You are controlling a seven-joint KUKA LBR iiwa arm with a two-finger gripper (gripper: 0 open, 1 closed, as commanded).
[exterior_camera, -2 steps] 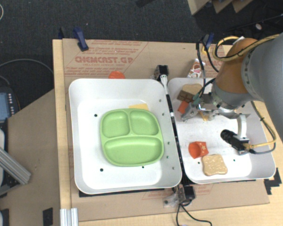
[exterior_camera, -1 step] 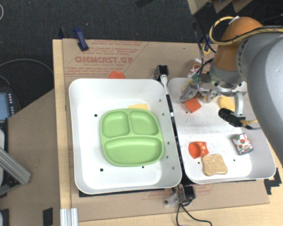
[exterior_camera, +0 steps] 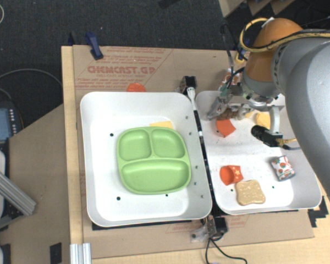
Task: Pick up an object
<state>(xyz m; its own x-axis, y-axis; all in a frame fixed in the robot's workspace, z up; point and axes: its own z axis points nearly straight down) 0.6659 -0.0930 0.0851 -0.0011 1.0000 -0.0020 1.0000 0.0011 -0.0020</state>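
Grey arm (exterior_camera: 311, 87) with orange band reaching in from the right over the right bin (exterior_camera: 302, 194). Left bin (exterior_camera: 99, 202) carrying a green divided plate (exterior_camera: 152, 159) at its centre, a yellow piece (exterior_camera: 162, 125) at the plate's far edge. Gripper (exterior_camera: 226, 112) low at the right bin's far-left corner, just above an orange block (exterior_camera: 225, 127); claw state impossible to tell. Toast-shaped piece (exterior_camera: 249, 192) by the near edge, red cup (exterior_camera: 230, 174) beside it, small carton (exterior_camera: 282, 168) toward the right edge.

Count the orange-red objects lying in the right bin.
2. One orange block sits near the bin's far end, just below the claw; one red-orange cup lies nearer the front, beside the toast slice. The arm may hide others.
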